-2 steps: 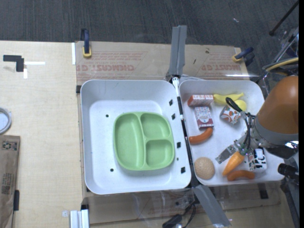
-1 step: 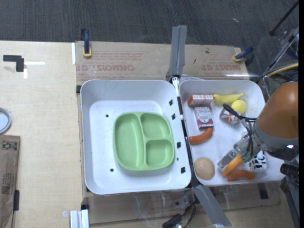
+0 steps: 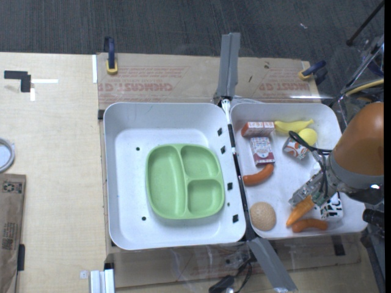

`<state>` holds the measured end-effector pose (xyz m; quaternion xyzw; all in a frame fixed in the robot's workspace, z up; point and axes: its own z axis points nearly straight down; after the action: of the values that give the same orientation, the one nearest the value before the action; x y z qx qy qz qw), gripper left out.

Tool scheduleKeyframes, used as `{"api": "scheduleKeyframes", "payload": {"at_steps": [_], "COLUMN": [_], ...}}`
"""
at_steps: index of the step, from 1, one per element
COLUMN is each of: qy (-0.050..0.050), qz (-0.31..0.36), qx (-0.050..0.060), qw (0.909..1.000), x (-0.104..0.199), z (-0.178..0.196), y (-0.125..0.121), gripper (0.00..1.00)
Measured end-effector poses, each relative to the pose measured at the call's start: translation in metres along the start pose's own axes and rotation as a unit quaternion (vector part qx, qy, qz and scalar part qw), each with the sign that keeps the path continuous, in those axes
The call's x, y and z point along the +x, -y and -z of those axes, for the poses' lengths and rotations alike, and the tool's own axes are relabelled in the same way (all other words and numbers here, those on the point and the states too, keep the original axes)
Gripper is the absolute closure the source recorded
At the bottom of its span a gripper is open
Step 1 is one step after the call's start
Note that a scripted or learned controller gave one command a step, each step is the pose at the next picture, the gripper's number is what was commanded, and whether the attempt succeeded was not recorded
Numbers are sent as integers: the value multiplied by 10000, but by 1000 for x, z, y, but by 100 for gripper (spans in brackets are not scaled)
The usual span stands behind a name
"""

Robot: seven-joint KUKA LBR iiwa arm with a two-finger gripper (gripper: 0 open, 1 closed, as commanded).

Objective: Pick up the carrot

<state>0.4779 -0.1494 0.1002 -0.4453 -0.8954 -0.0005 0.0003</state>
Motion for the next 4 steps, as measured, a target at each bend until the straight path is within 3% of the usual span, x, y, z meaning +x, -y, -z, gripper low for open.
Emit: {"api": "scheduleKeyframes", "payload": {"at_steps": [1, 2, 3, 4], "qy": [-2, 7, 13, 4], "qz": [-194, -1409, -947, 518], "qx": [6, 6, 12, 11], "qw": [9998, 9900, 9955, 9987], "x": [7, 78, 50, 35], "z": [-9, 91, 203, 151], "y": [-11, -60, -91, -26], "gripper": [100, 100, 100, 100]}}
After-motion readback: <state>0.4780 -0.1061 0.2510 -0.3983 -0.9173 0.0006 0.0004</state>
